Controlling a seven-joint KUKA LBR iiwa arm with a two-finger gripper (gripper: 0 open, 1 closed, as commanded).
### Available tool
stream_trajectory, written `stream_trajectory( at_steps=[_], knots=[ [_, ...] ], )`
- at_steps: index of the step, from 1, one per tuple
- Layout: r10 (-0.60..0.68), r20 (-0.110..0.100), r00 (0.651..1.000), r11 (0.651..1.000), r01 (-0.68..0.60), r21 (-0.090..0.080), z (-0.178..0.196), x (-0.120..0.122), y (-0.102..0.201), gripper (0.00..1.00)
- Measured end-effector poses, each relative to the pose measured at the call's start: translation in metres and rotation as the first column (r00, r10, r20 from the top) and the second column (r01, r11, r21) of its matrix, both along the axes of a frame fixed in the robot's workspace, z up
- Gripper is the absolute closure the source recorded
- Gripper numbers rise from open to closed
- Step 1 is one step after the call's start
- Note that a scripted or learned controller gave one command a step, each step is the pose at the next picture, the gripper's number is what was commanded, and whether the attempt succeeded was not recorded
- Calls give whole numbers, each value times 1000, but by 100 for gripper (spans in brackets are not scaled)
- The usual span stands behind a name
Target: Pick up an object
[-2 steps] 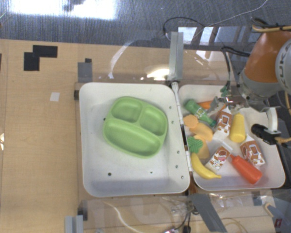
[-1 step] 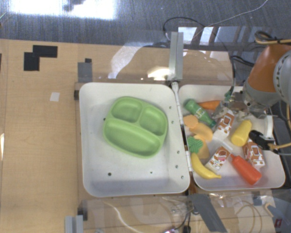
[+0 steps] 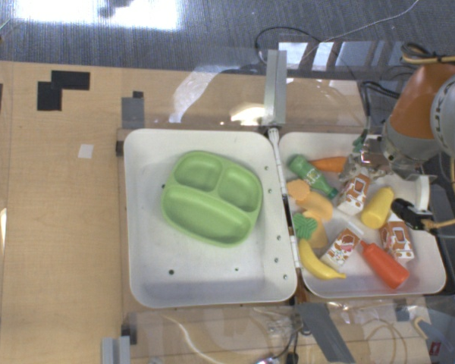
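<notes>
The right bin (image 3: pixel 432 275) holds several toy foods. A brown-and-white carton (image 3: pixel 353 192) lies near its back, with an orange carrot (image 3: pixel 331 164) and a green bottle (image 3: pixel 311 174) to its left. My gripper (image 3: pixel 362 158) hangs at the back of this bin, just above the carton's far end and right of the carrot. I see nothing held between its tips. A yellow bottle (image 3: pixel 377 208) lies right of the carton.
The left bin (image 3: pixel 148 279) bears a green divided plate (image 3: pixel 212 197). Nearer the front of the right bin lie a banana (image 3: pixel 317 262), two more cartons (image 3: pixel 342 249) (image 3: pixel 396 241), a red-orange bottle (image 3: pixel 384 265) and small orange and green pieces (image 3: pixel 309 203). A metal post (image 3: pixel 275 89) stands behind the bins.
</notes>
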State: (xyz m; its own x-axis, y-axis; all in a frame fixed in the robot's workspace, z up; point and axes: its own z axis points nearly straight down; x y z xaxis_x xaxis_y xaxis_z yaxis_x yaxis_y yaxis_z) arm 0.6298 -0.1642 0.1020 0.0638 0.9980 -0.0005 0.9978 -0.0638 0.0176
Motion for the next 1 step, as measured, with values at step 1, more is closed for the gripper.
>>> stream_trajectory(
  at_steps=[1],
  knots=[
    [54, -11, 998, 999, -54, 2, 85, -6, 88, 100]
  ],
)
